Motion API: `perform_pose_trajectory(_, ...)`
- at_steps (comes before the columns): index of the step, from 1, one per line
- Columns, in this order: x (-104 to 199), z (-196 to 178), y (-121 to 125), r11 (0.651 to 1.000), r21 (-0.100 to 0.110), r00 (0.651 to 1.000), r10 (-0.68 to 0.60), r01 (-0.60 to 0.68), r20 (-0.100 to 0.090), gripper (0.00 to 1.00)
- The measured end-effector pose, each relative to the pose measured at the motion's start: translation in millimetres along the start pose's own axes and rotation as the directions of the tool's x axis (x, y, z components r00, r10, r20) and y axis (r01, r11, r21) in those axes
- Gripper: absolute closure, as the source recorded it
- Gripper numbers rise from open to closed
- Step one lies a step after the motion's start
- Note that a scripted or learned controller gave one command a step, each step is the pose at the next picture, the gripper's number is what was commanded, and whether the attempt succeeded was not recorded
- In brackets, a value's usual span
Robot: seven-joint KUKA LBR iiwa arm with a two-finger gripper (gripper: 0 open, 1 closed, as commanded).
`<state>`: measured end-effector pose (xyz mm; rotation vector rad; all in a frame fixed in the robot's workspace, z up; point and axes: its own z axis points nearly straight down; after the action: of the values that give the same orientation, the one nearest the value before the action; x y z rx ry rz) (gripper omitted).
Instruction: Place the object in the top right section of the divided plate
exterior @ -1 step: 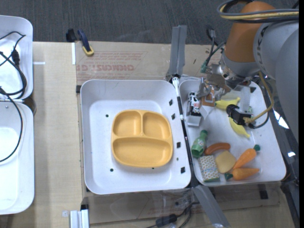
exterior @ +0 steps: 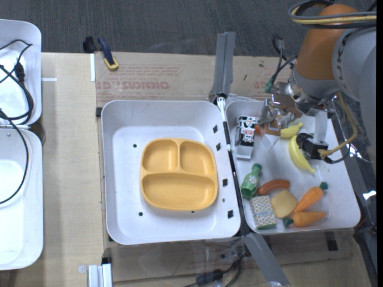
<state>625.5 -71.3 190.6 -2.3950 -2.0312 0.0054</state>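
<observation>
The arm reaches in over the right bin, and its end effector hangs low in the far part of that bin, just beside a small black-and-white carton and close to the stem end of a banana. From where I stand I cannot tell how far the end effector is open, nor whether anything sits in it; the wrist and cables crowd that spot.

The divided plate, yellow-orange, lies in the middle of the left bin, and all three of its sections look bare. Its top right section is the smaller pocket nearest the wall between the bins.

I judge this to be the picking step: nothing has reached the plate yet. Which item is meant is not clear, though the carton and the banana are the nearest candidates. Next the arm would need a firm hold, a lift clear of the bin wall, then a carry across to that far right pocket.

Also in the right bin are a green bottle, a sausage, a cracker-like block and two carrots.

The cardboard on the table behind the left bin bears red print, upside down and mirrored to my eye; I cannot read it with confidence.
</observation>
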Motion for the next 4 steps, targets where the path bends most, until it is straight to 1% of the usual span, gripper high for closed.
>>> perform_pose_trajectory(1, 60.5, -0.1, -12.5, 0.986, 0.0, 0.986, -0.165, 0.165, 0.0, 1.0)
perform_pose_trajectory(2, 106.7, -0.2, -32.1, 0.948, 0.0, 0.948, -0.319, 0.319, 0.0, 1.0)
perform_pose_trajectory(3, 131.7, -0.1, -44.4, 0.84, 0.0, 0.84, -0.543, 0.543, 0.0, 1.0)
perform_pose_trajectory(4, 131.4, -0.3, -44.2, 0.84, -0.001, 0.84, -0.543, 0.543, 0.0, 0.0)
